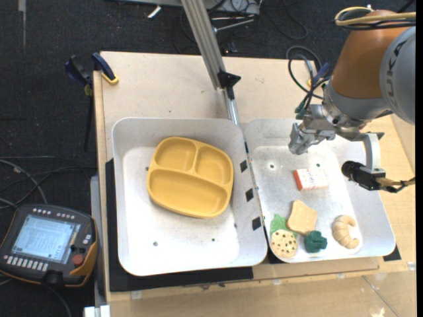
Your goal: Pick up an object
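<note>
Open floor beside carton (311, 178); food cluster (310, 231) crowding near edge.

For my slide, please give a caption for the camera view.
Pincer hovers over right bin of toy foods; yellow plate in left bin.

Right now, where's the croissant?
In the right bin, near its front right corner: the croissant lies right of the green broccoli piece and the bread slice.

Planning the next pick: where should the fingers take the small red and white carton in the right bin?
Grip the carton across its short sides, coming straight down from above. It lies flat on the bin floor, with open floor all around, and the bread slice lies apart from it.
</note>
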You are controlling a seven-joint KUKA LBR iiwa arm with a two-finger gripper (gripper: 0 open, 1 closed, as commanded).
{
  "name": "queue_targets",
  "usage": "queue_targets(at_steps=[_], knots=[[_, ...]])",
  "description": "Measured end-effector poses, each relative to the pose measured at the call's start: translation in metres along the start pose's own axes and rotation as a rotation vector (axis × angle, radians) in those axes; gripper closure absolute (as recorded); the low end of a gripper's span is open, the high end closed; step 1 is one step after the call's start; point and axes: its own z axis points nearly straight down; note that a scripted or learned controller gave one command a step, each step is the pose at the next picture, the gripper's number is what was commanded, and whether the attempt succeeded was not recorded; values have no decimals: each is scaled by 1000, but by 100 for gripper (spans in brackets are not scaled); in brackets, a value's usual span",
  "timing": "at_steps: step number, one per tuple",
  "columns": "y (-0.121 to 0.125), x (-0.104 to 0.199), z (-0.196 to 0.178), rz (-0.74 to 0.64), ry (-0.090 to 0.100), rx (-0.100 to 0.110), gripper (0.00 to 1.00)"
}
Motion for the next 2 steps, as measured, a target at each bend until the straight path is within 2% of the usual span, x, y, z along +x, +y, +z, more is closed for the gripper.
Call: queue_targets(at_steps=[1, 2], knots=[[22, 56, -2, 0, 0, 0, 100], [27, 107, -7, 0, 1, 1, 100]])
